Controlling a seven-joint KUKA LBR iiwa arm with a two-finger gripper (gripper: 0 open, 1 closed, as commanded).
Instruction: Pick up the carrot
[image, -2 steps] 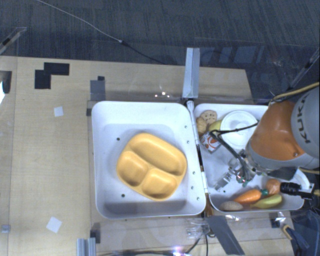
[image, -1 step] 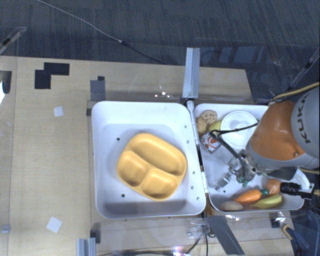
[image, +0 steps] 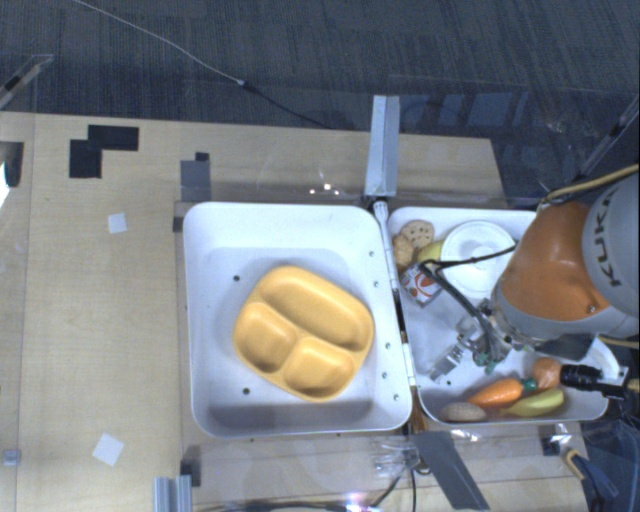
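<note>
Metal and small, the tool (image: 462, 352) hangs low inside the right bin (image: 452, 392), just up and to the left of the carrot (image: 497, 392), at the end of the grey arm (image: 560, 290) with its orange band; how far it is open cannot be told from this slanted view, and nothing shows between its tips. One carrot lies in that bin, orange with a bit of green at its right end, stretched along the near wall and lying flat, apart from the tool. Touching the carrot on its lower right is one yellow-green banana (image: 538, 403); just left of and below the carrot sits one pale tan oval piece (image: 463, 411), and just up and right of the carrot is one reddish-orange rounded piece (image: 546, 372). Farther up from the carrot, near the far wall, are one white round bowl (image: 478, 243), one cookie (image: 414, 236) with dark spots, and one small red and white can (image: 422, 287). Two white bins rest on the wooden table (image: 90, 330) side by side; the left bin (image: 210, 400), well to the left of the carrot, holds one yellow divided tray (image: 303, 330). Dark cables run from the arm across the right bin above the carrot.
</note>
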